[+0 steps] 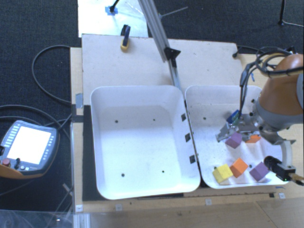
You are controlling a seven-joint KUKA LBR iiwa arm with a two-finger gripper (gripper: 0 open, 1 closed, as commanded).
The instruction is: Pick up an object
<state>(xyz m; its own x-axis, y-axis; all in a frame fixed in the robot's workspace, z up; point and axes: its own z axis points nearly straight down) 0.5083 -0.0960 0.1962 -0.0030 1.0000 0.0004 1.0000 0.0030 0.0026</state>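
Camera view: the gripper (233,136) sits low in the right bin (204,103), over a purple block (233,140); whether it grips cannot be told. Nearby lie yellow (222,174), orange (239,167) and purple (259,171) blocks. A good pick centres on one block.

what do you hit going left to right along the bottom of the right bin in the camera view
yellow block → orange block → purple block
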